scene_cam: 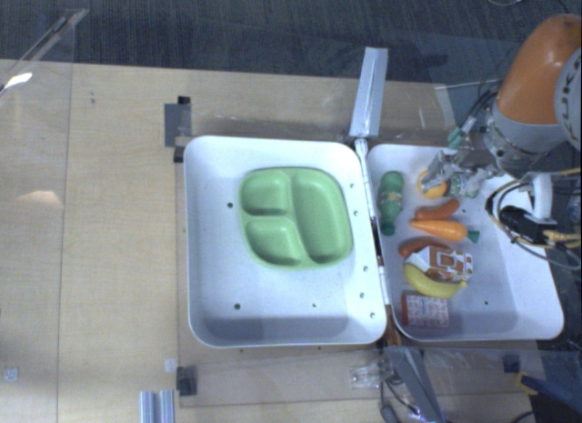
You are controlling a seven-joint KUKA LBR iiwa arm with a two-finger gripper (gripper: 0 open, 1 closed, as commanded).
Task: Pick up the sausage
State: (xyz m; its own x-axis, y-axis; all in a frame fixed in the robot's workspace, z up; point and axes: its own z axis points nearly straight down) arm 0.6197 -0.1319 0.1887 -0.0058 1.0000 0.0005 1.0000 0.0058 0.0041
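While no label on the packets reads clearly, I see the sausage (416, 246) lying in the right bin (536, 307), touching a red-and-white carton (450, 262) beside a banana (429, 282). My gripper (452, 172) hovers near a carrot (440, 227); its state I cannot tell. A glossy green tray (296, 216) sits in the left bin (214, 266) on the pale wooden bench (91, 230)

sausage (414, 247) partly under carton (450, 263)

You have a pale green tray (296, 216) in a white bin (209, 257); a red-brown sausage (416, 246), orange carrot (440, 227), yellow banana (429, 284), green bottle (390, 199).
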